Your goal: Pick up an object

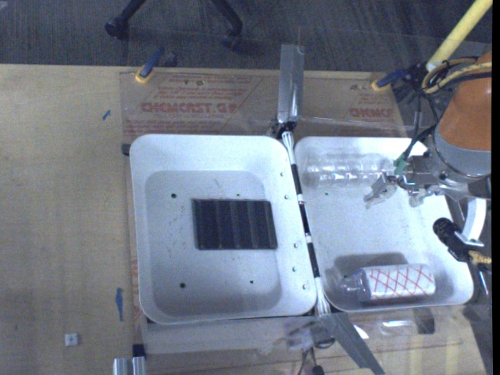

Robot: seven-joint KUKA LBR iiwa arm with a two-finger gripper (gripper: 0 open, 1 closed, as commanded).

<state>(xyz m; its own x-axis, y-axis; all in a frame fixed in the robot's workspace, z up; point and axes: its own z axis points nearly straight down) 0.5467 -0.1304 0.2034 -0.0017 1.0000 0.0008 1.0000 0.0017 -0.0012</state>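
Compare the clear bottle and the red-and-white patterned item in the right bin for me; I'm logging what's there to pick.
The clear bottle is see-through and hard to make out against the white bin; the patterned item is opaque, with a red lattice on white. The bottle lies at the bin's far end, close to the end effector; the patterned item lies at the near end. Both lie on their sides in the right bin.

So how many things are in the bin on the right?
2. A clear plastic bottle lies along the far side of the right bin, next to the pincer. A bottle with a red-and-white crisscross label lies at the near side. The arm may hide something more.
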